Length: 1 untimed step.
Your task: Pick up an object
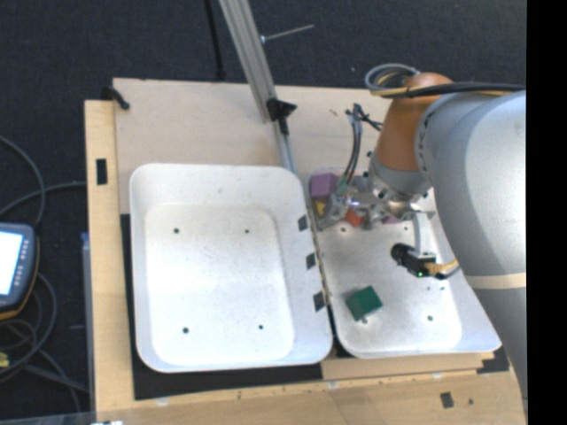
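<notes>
My gripper (344,211) hangs low over the far left part of the right bin (443,326), below the orange band of the arm (403,140). A purple block (322,185) sits just to its left, against the bin's far left corner. A small red-orange object (355,219) lies right beside the gripper; whether they touch is unclear. A green block (363,302) lies flat near the bin's front left, well apart from the gripper.
The left bin (151,193) lies beside the right one, with black clips (312,260) along the shared edge. A slanted metal pole (252,51) rises behind the bins. A black cable part with a green light (415,260) hangs over the right bin.
</notes>
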Available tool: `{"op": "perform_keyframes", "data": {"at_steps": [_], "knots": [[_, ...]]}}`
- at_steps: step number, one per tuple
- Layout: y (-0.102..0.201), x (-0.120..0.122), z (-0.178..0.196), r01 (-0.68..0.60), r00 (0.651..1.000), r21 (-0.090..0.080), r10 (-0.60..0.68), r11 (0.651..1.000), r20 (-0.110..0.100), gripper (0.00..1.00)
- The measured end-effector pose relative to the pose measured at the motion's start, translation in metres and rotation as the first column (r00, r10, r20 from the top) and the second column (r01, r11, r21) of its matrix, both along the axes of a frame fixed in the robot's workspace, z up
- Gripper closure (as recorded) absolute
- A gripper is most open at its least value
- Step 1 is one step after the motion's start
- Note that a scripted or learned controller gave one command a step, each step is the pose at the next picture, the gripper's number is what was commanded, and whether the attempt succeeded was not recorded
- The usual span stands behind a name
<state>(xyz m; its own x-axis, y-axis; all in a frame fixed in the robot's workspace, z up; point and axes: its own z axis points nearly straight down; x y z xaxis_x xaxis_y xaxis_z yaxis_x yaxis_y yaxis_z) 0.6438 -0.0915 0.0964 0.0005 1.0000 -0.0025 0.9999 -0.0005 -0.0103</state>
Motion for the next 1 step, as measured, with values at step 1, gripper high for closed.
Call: {"op": "perform_keyframes", "data": {"at_steps": [1], "knots": [[-0.0004,-0.001,0.0114,-0.007,1.0,-0.001,0.007,1.0,0.002,1.0]]}}
